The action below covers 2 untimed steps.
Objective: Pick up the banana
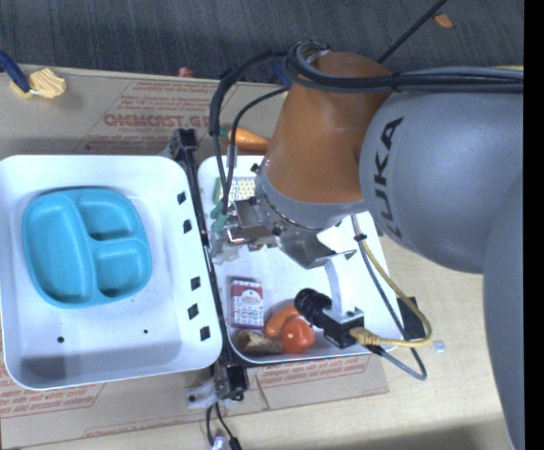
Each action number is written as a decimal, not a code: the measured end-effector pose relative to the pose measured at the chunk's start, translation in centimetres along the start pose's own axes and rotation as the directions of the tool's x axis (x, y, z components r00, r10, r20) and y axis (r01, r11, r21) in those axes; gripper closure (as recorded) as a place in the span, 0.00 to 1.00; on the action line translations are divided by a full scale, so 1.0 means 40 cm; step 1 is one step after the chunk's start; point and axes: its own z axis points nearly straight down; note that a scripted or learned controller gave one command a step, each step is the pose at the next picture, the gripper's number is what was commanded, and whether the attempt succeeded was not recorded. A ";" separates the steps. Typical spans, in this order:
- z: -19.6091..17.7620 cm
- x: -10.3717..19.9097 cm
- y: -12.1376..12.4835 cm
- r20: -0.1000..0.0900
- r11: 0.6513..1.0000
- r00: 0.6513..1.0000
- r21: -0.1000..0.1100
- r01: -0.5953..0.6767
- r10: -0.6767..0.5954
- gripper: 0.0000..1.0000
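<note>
Tool (pixel 239 225) low over the right shallow white bin (pixel 340 244); spread or pressed, we cannot tell.
We take the brownish curved piece (pixel 253 345) at its near wall for the banana, untouched.

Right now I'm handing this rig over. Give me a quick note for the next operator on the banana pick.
Gripper: low over the left part of the right bin; nothing seen held.
Banana: I cannot tell where it lies; the arm covers much of that bin.
Also there: a small red-and-white box with orange-red round fruit beside it. A blue divided tray sits in the left bin.
Done: no pick confirmed.
Left: find the banana, grasp it and lift it.
</note>
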 end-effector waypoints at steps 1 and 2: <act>-0.066 -0.152 -0.019 0.002 0.917 0.917 -0.004 0.398 -0.398 1.00; 0.145 -0.018 0.019 -0.001 0.986 0.986 0.001 0.166 -0.166 1.00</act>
